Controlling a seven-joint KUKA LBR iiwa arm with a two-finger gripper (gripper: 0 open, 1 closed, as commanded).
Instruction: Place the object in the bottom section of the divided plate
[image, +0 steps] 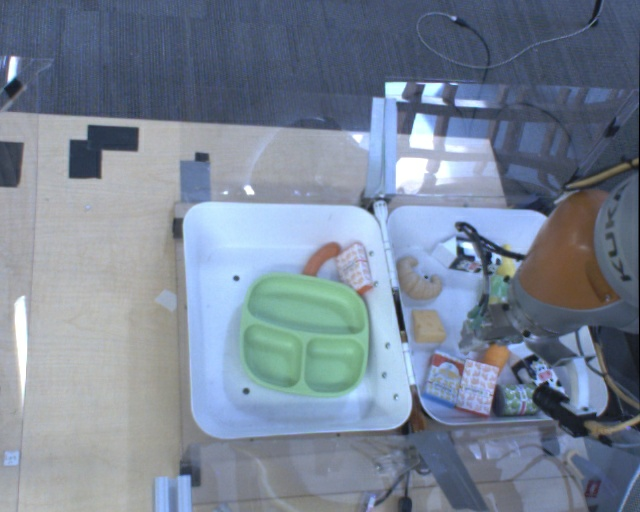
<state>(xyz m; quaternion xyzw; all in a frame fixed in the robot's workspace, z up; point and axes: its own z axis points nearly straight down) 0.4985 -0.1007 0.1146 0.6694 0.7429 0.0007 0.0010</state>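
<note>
On the table's right bin (580, 400), my pincer (487, 325), grip state unclear, hangs right of the green plate (305, 335).

Green plate (304, 345) sections lie bare; sausage (321, 258) and carton (354, 266) behind

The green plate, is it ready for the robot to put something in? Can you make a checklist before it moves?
1. Green plate lies flat in the left bin: ok.
2. All three plate sections are bare: ok.
3. Hot dog and small packet lie just beyond the plate's far rim, not in it: ok.
4. Gripper is over the right bin, among the toys: ok.
5. Something held in the jaws: cannot tell.
6. Which toy it is going for: cannot tell.
</note>
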